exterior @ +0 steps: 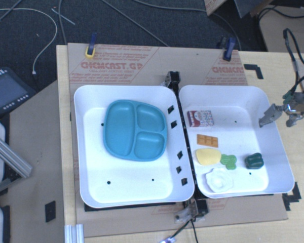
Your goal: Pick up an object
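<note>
1. Dark carpet with loose grey cables runs behind the surface [66, 196], a pale board with printed cardboard clamped along its far edge; a small dark screen [7, 90] sits at the far left.
2. Left bin [91, 186]: a blue divided plate [136, 130] lies flat in its far half, well apart from the walls. It looks stiff, smooth and wide, so a poor choice for a two-finger grip except at its rim.
3. Right bin [273, 181]: the small things are gathered toward its left and near side. A red-and-white packet [199, 118] lies farthest back, an orange waffle piece [207, 140] just nearer, then a yellow piece [207, 157] touching a green lump [228, 161]. A white fried-egg toy [218, 180] lies nearest, and a dark green pepper [254, 160] stands by itself to the right.
4. These look like light, hard plastic play food, probably slippery. The packet, waffle and egg lie flat and offer little to pinch. The pepper seems the best pick: rounded, raised and free of neighbours, to be taken across its middle.
5. Claw [269, 116]: it hangs over the right bin's right rim, well apart from every item, with nothing between its fingers. Whether it is spread or closed I cannot tell from this slant.
</note>
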You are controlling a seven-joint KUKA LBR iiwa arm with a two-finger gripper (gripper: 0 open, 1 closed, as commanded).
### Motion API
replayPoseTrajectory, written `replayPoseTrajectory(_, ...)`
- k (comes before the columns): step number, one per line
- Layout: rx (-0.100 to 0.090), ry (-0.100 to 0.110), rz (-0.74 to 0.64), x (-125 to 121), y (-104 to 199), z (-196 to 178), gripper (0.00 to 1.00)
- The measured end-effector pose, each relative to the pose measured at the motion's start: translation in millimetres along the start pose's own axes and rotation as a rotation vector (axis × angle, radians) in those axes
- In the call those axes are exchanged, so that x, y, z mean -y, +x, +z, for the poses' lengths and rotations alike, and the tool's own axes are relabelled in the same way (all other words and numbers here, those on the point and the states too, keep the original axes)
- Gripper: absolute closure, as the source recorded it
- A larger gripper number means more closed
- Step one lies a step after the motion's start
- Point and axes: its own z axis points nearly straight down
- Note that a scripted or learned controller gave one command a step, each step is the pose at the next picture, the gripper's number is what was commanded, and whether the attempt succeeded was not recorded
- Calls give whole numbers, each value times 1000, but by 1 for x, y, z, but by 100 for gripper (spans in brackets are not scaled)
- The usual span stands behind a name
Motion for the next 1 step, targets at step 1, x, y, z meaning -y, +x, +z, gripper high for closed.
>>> replayPoseTrajectory(1, -2, 4, -2, -8, 7, 51, 0)
